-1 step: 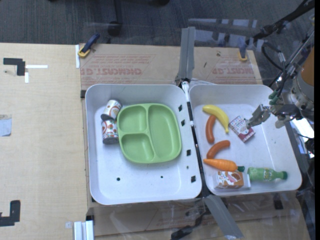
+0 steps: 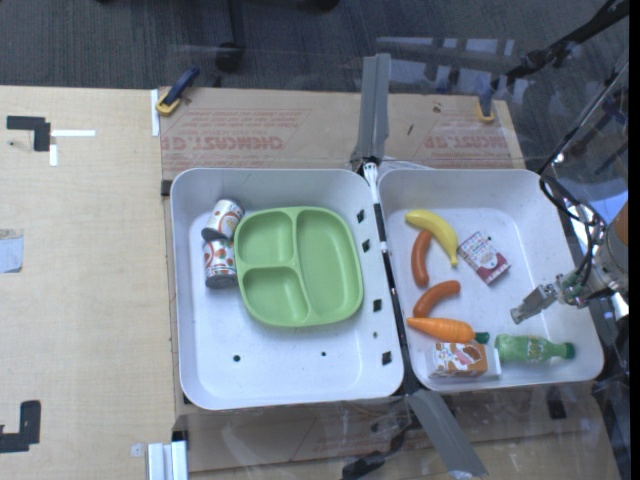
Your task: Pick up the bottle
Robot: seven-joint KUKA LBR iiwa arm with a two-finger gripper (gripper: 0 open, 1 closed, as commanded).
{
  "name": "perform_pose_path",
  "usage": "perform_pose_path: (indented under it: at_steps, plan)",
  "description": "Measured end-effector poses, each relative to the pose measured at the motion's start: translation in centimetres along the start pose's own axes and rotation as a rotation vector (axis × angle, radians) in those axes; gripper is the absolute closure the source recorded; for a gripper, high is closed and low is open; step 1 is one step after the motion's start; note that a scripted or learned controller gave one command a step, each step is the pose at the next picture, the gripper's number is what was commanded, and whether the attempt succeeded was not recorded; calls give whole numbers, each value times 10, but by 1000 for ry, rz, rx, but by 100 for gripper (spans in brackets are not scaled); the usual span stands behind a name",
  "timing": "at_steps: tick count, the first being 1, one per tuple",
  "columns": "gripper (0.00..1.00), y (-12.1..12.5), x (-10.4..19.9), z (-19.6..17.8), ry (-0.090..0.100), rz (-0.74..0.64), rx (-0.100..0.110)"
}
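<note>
The bottle (image 2: 533, 348) is light green and lies on its side near the front right corner of the right bin (image 2: 520, 186). My gripper (image 2: 532, 305) reaches in from the right edge and hangs just behind the bottle, pointing left, with a gap between them. Nothing shows in its grasp.
The right bin also holds a juice carton (image 2: 463, 360) touching the bottle's left end, a carrot (image 2: 440, 328), two sausages (image 2: 436, 296), a banana (image 2: 436, 232) and a small red box (image 2: 484, 258). The left bin (image 2: 290, 378) holds a green divided plate (image 2: 300, 266) and two cans (image 2: 220, 258).
</note>
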State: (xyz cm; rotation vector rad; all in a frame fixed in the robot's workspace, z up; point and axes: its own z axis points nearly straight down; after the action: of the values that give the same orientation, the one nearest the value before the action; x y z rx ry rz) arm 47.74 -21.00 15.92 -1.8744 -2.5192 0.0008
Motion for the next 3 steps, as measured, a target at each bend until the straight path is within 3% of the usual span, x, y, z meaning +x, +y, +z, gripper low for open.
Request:
perform_pose_path:
  at_steps: [1,2,3]
  plan:
    - [0,14,46,68,0,208,-1]
    - [0,26,81,-167,-3,266,-2]
    - [0,9,30,-76,-1,396,2]
